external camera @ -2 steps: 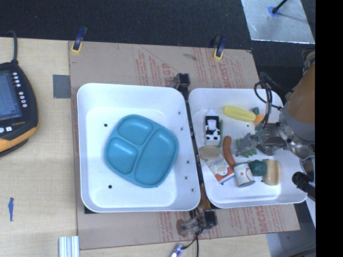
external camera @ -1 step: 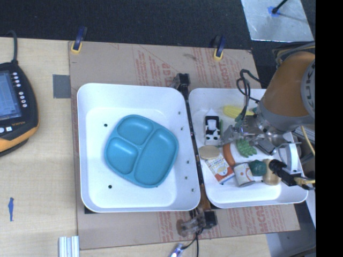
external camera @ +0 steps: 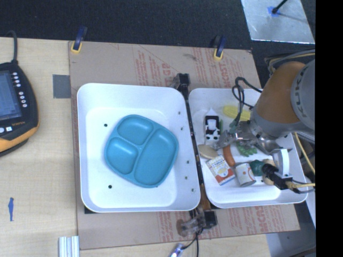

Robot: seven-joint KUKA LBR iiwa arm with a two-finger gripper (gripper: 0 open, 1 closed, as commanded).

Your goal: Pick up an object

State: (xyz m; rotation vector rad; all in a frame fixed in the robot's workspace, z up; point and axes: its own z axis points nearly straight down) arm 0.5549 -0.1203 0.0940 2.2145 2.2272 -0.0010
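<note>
The right bin (external camera: 252,197) holds a jumble of small things. Among them are a black-and-white toy figure (external camera: 212,127), a yellow piece (external camera: 232,111), a tan lump (external camera: 207,152), an orange stick (external camera: 229,155), a small printed carton (external camera: 218,169), a tin can (external camera: 245,175) and a green piece (external camera: 247,150). My gripper (external camera: 229,136) hangs low over the middle of this bin, just right of the toy figure and above the orange stick. I see nothing lifted with it. The wrist hides the bin's right part.
The left bin (external camera: 91,106) holds a blue divided plate (external camera: 141,150). A black and orange handheld pendant (external camera: 13,108) lies on the bench at the far left. Clamps (external camera: 78,39) pin the cardboard sheet under both bins.
</note>
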